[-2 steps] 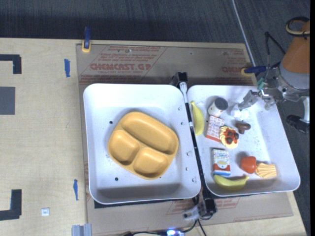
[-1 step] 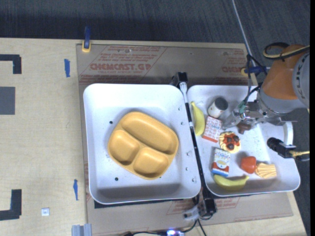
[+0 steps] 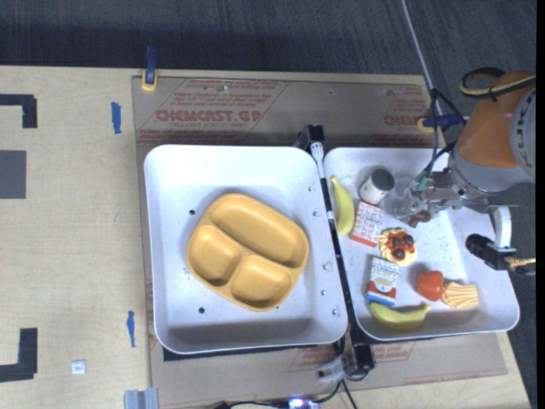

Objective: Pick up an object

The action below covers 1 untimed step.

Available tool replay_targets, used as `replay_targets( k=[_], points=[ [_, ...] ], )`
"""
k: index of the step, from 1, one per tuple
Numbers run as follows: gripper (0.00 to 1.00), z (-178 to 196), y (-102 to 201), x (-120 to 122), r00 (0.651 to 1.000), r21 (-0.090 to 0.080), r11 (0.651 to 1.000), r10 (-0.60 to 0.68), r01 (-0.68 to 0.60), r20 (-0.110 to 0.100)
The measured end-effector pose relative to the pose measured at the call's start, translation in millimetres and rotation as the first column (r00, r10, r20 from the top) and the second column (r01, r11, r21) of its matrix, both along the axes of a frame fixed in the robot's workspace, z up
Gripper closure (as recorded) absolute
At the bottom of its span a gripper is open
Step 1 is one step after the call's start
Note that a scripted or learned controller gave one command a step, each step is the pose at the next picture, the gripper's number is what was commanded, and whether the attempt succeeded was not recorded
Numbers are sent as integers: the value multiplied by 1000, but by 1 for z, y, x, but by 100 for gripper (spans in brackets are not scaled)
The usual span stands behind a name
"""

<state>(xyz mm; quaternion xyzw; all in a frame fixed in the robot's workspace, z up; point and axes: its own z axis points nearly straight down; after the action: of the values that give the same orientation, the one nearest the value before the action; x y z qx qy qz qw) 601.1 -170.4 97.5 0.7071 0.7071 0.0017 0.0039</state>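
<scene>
The right bin [image 3: 502, 313] holds several small toys. A yellow banana [image 3: 342, 207] lies along its left wall, and a pale can [image 3: 376, 183] lies near the back. Forward of these are a red-and-white packet [image 3: 368, 224], a round red-and-yellow piece [image 3: 398, 245] and a small carton [image 3: 384, 279]. A red tomato [image 3: 430, 285], a pack of fries [image 3: 461, 296] and a second banana [image 3: 400, 313] lie at the front. My gripper [image 3: 419, 203] is low in the back of this bin, just right of the can and above the round piece. I see nothing held in it.
The left bin [image 3: 170, 177] holds a yellow divided plate [image 3: 247, 250]. A black rail [image 3: 328, 220] runs between the two bins. The grey and orange arm [image 3: 498, 139] reaches over the right bin's back right corner.
</scene>
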Motion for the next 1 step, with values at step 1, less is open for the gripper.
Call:
replay_targets(
  k=[1],
  points=[
    [100, 52, 58, -28, 1000, 5, 1000, 2, -2, -9]
  ],
)
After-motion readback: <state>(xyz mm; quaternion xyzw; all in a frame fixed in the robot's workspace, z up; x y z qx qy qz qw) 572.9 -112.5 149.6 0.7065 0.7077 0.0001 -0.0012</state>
